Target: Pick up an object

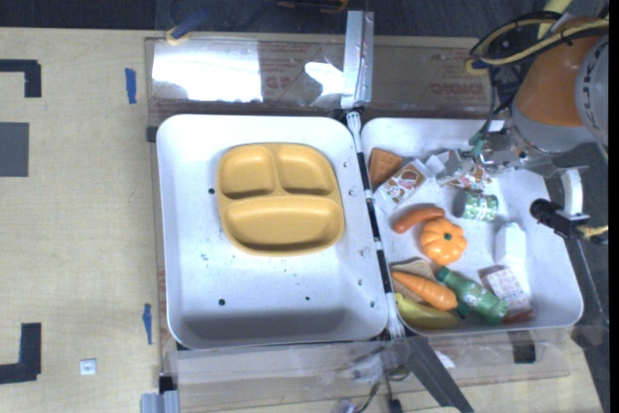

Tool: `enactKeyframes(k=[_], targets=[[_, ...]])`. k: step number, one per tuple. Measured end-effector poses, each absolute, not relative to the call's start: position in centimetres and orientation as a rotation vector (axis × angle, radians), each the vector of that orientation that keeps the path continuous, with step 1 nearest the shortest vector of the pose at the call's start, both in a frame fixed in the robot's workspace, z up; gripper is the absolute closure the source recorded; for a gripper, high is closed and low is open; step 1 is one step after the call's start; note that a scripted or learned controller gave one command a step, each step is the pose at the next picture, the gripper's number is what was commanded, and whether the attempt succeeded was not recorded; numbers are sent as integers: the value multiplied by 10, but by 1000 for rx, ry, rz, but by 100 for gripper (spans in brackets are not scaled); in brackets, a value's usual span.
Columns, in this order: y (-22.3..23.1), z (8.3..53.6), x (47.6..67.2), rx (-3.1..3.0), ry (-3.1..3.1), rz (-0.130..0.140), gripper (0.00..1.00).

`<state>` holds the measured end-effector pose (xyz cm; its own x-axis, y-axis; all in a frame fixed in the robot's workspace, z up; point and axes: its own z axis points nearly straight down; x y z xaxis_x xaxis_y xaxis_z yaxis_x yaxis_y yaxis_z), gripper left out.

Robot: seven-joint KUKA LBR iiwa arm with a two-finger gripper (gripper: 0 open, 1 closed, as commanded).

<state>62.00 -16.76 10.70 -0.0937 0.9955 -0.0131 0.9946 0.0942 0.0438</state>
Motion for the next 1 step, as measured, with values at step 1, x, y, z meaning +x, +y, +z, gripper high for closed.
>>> enactKeyframes(k=[1], targets=[[-165,107,617,2118,2259,39,0]])
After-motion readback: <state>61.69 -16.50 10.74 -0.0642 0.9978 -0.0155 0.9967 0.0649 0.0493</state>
